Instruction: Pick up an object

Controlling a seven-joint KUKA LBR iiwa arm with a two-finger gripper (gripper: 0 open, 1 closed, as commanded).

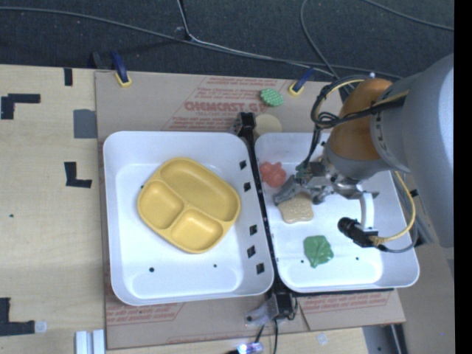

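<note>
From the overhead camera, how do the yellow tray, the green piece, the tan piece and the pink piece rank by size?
Largest to smallest:
1. yellow tray, by far
2. green piece and tan piece, too alike to separate
3. pink piece, slightly smaller

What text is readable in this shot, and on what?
"CHEMCAST" in red block letters, followed by what looks like "GP" partly cut off by the black divider clip, on the brown cardboard sheet under the two white bins.
Smaller red print lines above and below that word: too blurred to read.
Faint red print on the cardboard's front edge: too blurred to read.
Yellow three-compartment plastic tray: no text.
</note>
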